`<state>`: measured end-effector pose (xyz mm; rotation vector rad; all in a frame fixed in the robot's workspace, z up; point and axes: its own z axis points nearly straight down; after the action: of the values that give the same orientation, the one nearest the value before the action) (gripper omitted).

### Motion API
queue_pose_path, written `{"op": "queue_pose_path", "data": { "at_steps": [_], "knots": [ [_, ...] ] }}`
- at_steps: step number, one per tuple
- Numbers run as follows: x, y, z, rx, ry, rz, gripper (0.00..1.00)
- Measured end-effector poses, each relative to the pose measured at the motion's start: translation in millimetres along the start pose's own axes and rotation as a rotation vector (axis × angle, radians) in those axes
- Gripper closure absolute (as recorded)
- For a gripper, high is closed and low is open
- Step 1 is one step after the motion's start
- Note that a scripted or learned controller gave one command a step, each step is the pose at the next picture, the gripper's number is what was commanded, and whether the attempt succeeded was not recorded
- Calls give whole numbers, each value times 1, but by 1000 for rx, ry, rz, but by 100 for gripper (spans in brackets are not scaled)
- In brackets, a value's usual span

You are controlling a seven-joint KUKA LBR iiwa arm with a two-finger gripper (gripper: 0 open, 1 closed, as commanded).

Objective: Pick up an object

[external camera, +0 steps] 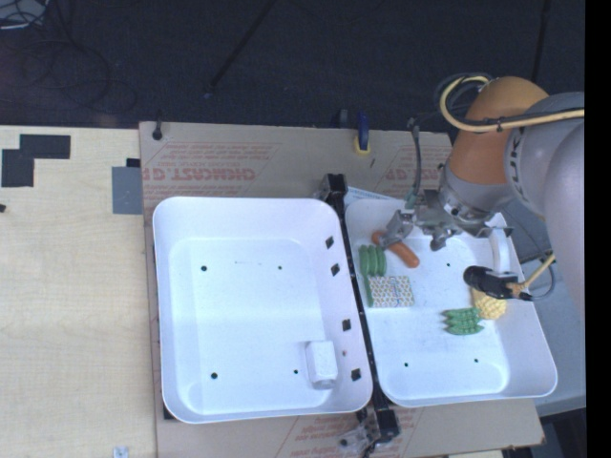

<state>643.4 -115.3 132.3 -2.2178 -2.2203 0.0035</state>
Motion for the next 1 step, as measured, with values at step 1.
{"op": "queue_pose_path", "data": {
  "at_steps": [1],
  "knots": [
    [-57,1,-79,-8,-4,3,0]
  ]
}}
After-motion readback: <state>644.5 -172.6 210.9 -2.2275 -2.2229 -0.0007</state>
